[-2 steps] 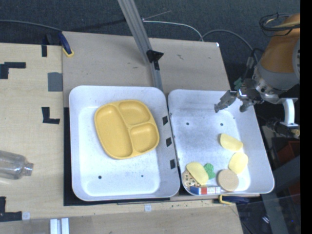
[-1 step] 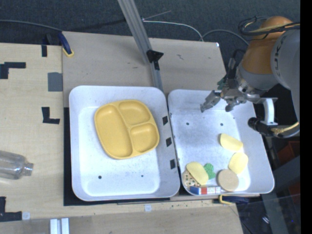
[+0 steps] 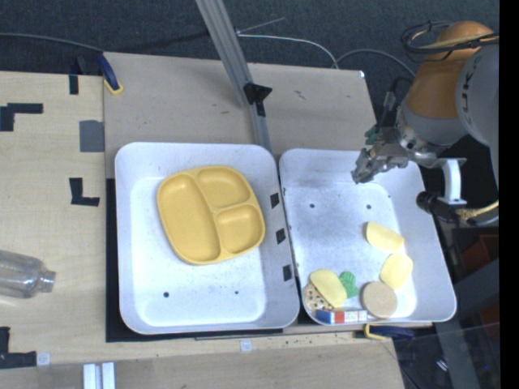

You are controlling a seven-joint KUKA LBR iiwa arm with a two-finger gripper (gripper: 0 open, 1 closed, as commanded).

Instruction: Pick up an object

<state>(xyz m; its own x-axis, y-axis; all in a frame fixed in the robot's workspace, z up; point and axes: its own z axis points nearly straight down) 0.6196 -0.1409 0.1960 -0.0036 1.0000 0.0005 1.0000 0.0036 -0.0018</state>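
My gripper (image 3: 365,171) hangs over the far right part of the right bin (image 3: 324,209), with nothing seen between its fingers. Several small objects lie in that bin's near right corner: a pale yellow piece (image 3: 383,236), a second yellow piece (image 3: 396,271), a yellow oblong (image 3: 328,286), a small green item (image 3: 348,282), a round tan disc (image 3: 379,299) and a flat red, white and blue item (image 3: 340,316). They lie well below the gripper in the view.
The left bin (image 3: 138,290) holds a yellow divided plate (image 3: 211,213). A grey metal pole (image 3: 227,43) slants across the bench behind the bins. A clear bottle (image 3: 23,274) lies at the left edge. Cables run along the back.
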